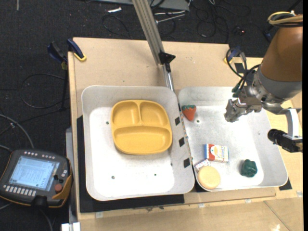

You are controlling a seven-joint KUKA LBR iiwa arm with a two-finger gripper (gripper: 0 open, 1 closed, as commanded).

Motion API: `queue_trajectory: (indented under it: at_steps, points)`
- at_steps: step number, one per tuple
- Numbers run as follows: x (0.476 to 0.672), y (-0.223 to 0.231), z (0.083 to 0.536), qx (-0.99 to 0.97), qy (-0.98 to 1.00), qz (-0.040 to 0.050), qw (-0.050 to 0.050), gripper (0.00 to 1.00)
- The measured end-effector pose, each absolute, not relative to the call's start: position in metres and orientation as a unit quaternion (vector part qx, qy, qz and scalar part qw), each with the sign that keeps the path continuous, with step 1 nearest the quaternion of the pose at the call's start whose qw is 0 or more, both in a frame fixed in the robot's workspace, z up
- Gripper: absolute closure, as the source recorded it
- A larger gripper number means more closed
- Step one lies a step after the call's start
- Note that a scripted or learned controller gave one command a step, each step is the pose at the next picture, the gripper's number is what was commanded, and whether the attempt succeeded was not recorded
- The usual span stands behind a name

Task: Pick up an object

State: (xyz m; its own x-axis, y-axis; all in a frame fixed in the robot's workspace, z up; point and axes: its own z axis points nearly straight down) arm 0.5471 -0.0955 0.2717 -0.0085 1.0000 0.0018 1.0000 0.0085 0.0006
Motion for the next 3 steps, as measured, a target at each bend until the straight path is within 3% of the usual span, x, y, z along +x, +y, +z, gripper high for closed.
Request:
queue_trajectory:
  at_steps: [3]
  points:
    - [0.557,0.066,0.23,-0.704,-0.71,0.0,0.001,1.0]
